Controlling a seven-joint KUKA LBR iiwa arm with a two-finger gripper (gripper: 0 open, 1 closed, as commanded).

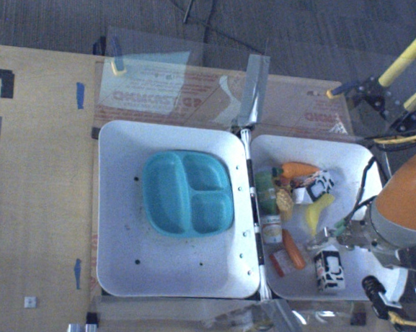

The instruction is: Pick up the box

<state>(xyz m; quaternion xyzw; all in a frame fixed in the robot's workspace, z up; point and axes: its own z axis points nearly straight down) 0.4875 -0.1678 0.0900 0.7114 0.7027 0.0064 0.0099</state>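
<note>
Camera view. Two shallow white bins sit side by side on the bench. The left bin (113,262) holds a teal divided plate (189,194), lying flat slightly left of and beyond the bin's centre, with three compartments facing up.

The right bin (361,157) carries a cluster of small items along its left side and middle. An orange carrot-shaped piece (299,169) lies at the far end. Just right of it sits a small black-and-white carton (321,184). A green can (266,185) lies against the left wall, with a tan round item (285,199) touching its right side. A yellow banana (317,212) lies near the bin's centre, tilted. Nearer the viewer, a small jar (272,230) rests by the left wall, and an orange-red stick-like piece (294,251) lies just right of it.

The box (328,270), white with black markings, stands in the near right part of the right bin, apart from the other items and resting on the bin floor.

The arm enters from the right, its orange band (408,190) above the wrist. The gripper (329,241) sits low over the bin, just beyond the box and near the banana. Finger opening cannot be determined; the box is not seen between them.
</note>
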